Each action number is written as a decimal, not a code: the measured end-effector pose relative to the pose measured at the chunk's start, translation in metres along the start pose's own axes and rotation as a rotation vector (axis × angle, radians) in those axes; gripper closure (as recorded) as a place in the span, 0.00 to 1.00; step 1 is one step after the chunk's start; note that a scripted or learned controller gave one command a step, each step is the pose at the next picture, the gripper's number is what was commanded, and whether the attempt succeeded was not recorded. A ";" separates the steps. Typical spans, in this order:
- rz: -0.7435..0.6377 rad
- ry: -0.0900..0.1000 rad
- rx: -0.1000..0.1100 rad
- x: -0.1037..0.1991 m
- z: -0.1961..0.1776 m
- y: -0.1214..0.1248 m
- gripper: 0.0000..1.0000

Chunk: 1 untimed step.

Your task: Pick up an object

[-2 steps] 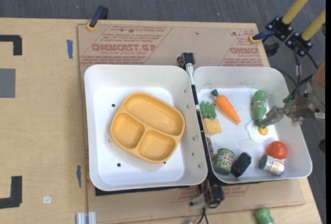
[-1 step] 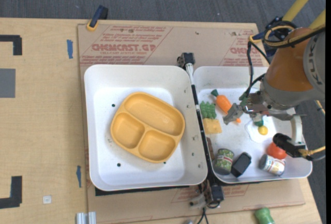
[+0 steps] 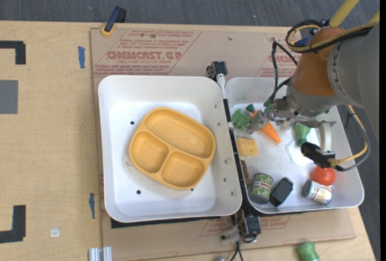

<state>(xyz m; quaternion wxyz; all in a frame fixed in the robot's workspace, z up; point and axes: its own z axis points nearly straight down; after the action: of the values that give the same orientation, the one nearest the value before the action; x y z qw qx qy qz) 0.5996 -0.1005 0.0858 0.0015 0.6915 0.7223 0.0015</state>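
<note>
Gripper (image 3: 263, 123): lowered in right bin (image 3: 353, 193); finger state cannot be told.
Carrot (image 3: 271, 132): seen touching gripper tip.
Yellow tray (image 3: 172, 148): placed in left bin (image 3: 120, 193).

Grey arm with orange band (image 3: 329, 70) covers the upper right of the shallow white right-hand bin (image 3: 356, 193); bin floor there is hidden. Fingers under the wrist can't be made out. Small green object (image 3: 307, 250) below that bin is cut by the bottom edge.
</note>
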 end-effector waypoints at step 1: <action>0.000 0.000 -0.001 0.000 -0.010 0.001 1.00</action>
<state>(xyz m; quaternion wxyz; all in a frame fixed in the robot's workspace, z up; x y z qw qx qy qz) 0.6001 -0.1003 0.0960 0.0020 0.6915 0.7224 0.0020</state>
